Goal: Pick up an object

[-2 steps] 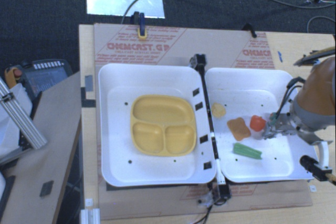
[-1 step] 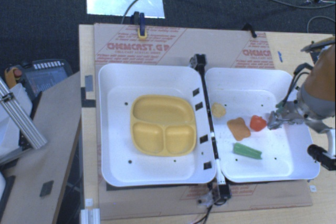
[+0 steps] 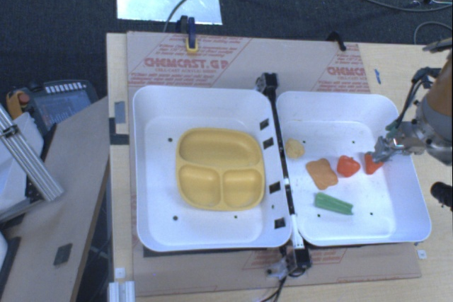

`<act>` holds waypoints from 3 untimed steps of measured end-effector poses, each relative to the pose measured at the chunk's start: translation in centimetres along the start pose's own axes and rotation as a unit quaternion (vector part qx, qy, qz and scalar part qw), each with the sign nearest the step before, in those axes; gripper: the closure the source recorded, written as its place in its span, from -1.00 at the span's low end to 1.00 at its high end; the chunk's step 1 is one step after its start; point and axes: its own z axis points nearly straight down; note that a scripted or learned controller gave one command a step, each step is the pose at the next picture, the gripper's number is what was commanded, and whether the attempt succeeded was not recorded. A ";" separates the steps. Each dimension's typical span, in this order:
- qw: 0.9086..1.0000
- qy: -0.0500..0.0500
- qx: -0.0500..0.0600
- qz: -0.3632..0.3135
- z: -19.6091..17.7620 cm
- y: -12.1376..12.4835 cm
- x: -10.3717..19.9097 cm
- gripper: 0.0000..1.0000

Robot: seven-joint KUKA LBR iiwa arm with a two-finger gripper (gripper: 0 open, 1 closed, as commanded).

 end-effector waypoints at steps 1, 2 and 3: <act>1.000 0.002 0.001 -0.003 -1.2 1.8 5.6 1.00; 1.000 0.002 0.002 -0.003 -2.2 2.3 11.2 1.00; 1.000 0.002 0.002 -0.003 -1.3 3.4 16.8 1.00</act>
